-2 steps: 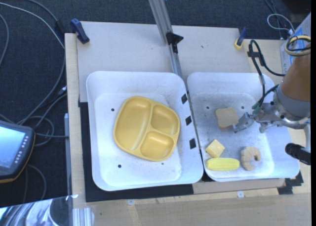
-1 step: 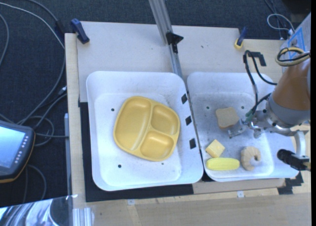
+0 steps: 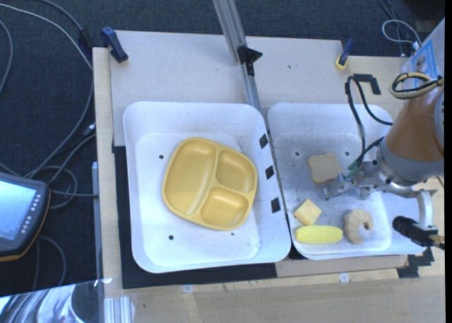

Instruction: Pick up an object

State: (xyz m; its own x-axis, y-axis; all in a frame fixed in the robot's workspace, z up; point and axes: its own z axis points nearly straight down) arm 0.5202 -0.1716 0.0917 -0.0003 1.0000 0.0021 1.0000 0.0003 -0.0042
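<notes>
Hand (image 3: 344, 181) low in right bin (image 3: 282, 127), beside toast slice (image 3: 324, 167). Finger state: cannot tell. Yellow tray (image 3: 210, 182) in left bin (image 3: 141, 124).

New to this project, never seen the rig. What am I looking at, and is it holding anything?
One camera looks down at a slant on a bench with two shallow white bins. The left bin holds a yellow divided plate. The right bin holds toy food: a toast slice, a cheese cube, a corn cob and a doughnut. The grey arm with an orange band reaches in from the right. Its claw sits low beside the toast; I can't tell whether it grips anything.
</notes>
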